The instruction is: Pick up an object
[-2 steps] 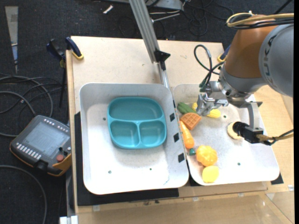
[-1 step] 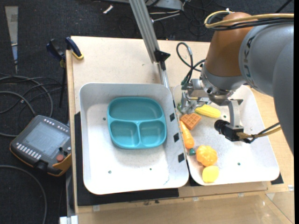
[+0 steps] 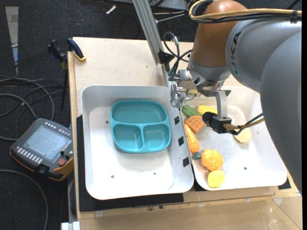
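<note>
My gripper hangs over the far left corner of the right bin, by the wall shared with the left bin. Just below and right of it lie a green toy vegetable and a yellow corn piece. Nearer the front are an orange waffle-like piece, a carrot, an orange pepper and a yellow lemon. A pale piece sits further right. I see nothing held in the gripper.
The left bin holds a teal divided plate. The arm's grey body covers the right bin's far right part. A black cable fitting hangs beside the waffle piece. A slanted metal pole rises behind the bins.
</note>
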Available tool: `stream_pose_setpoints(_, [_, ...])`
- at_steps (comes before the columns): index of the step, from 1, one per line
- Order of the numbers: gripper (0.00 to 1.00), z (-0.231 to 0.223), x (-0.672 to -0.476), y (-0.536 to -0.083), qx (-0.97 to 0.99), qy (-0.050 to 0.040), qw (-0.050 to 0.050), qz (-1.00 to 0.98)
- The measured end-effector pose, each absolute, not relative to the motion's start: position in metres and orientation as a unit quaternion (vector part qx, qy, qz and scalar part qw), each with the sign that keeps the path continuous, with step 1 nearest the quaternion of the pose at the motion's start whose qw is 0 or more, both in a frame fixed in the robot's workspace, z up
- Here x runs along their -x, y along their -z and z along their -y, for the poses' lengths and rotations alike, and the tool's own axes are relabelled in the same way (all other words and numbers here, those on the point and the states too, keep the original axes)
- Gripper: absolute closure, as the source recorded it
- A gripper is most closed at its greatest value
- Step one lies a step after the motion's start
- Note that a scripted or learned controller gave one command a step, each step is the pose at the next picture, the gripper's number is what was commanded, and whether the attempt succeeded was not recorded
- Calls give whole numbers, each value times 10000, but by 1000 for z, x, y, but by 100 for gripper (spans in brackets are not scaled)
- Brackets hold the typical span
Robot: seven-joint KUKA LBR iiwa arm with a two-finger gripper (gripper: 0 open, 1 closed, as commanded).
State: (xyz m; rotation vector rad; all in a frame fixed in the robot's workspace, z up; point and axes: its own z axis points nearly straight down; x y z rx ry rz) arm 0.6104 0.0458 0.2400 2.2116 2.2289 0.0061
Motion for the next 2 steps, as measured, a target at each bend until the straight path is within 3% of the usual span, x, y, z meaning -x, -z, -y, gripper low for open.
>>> stream_pose_setpoints(1, [100,-89,-622,-240,-7045,-13,4,-7097])
stream_pose_setpoints(2, [0,-86,-621,-240,-7059,2,3,-7083])
